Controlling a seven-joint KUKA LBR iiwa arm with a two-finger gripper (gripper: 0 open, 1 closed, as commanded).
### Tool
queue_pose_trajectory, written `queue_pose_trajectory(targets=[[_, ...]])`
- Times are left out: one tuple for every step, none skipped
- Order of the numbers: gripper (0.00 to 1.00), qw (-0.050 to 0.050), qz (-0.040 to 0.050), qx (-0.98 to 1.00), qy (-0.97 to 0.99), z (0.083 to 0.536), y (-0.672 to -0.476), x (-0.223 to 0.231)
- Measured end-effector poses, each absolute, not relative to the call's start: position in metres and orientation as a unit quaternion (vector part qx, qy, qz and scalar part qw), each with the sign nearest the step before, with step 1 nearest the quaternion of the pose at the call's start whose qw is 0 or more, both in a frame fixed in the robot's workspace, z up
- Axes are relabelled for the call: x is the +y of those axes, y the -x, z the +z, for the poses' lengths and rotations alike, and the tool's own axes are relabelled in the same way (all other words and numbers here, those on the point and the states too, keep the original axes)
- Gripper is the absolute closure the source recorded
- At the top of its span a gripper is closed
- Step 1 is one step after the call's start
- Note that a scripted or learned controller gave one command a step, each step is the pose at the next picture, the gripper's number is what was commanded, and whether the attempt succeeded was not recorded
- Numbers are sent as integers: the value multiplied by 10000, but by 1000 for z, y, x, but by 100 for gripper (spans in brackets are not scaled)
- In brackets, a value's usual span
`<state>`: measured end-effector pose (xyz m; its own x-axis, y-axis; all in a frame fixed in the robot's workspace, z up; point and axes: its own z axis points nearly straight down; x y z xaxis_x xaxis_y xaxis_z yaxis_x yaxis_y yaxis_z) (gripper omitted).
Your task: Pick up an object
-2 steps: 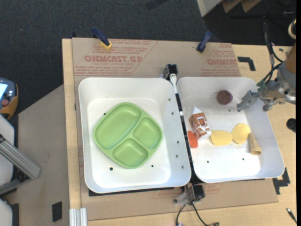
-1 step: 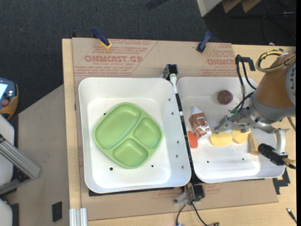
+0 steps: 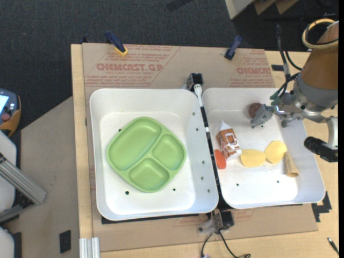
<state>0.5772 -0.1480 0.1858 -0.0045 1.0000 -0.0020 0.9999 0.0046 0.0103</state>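
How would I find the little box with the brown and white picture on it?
Look in the right white bin, the one the grey and orange arm reaches over. Go to its left wall, next to the divider between the two bins. The small carton lies there, just above a small red piece; its neighbours are plain yellow or tan, and it alone has printed brown and white sides.

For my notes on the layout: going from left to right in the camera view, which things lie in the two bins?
Green divided plate → small carton → yellow pieces → tan piece.
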Motion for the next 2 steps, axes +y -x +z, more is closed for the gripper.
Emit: queue_pose_trajectory(targets=[[0, 76, 41, 7065, -7077, 109, -563, -107], [0, 131, 100, 7059, -7081, 103, -586, -98]])
